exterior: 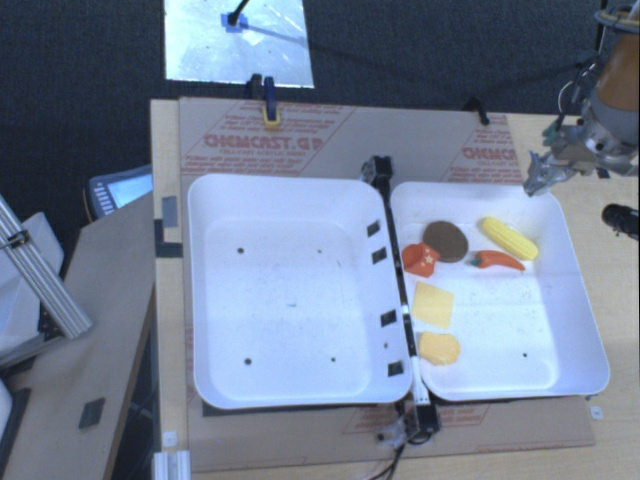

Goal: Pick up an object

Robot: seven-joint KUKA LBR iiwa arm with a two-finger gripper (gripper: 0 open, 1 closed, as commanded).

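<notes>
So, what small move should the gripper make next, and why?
Probably move the gripper left and down toward the corn cob. The gripper hangs above the far right corner of the right bin with nothing between its fingers, and the corn cob is the nearest item, lying apart from the brown patty.

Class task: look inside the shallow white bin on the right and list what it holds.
The right white bin holds a brown round patty, yellow corn cob, orange-red chilli pepper, red tomato piece, yellow cheese slice and yellow-orange chunk. Nothing looks covered.
</notes>
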